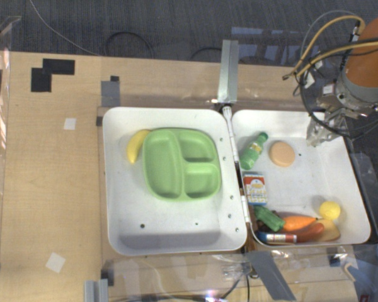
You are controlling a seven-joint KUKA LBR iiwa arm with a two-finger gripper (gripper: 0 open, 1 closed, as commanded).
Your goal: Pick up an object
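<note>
Wooden worktop (50, 187) carries two white bins. Left bin (123, 228) has a green divided plate (179, 163), banana (136, 145) touching its far-left edge. My gripper (319, 133) hangs over the right bin's (349, 168) far corner, well apart from the round tan cookie (281, 153); can't tell its grip state. Beside the cookie: green bottle (254, 148).

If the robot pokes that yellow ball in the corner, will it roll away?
Probably a little. The yellow ball looks round and smooth, so it should roll easily. But it sits near the right bin's wall, beside the carrot, so they would likely stop it soon.
</note>
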